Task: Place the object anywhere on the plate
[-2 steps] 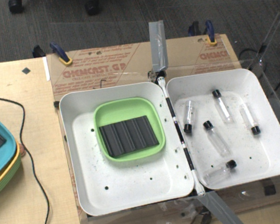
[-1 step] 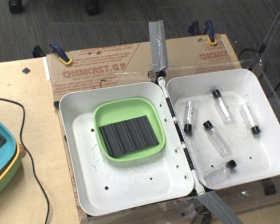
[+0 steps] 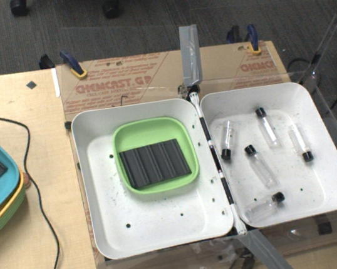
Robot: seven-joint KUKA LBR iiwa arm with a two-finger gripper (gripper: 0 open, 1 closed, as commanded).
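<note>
green plate (image 3: pixel 152 138) sits in left bin (image 3: pixel 101 192), carrying a dark ribbed pad (image 3: pixel 155 163). five clear vials with black caps, e.g. (image 3: pixel 267 126), lie loose in right bin (image 3: pixel 321 138), well apart from plate. nothing placed yet; pick and transfer remain. gripper state: cannot tell.
</note>
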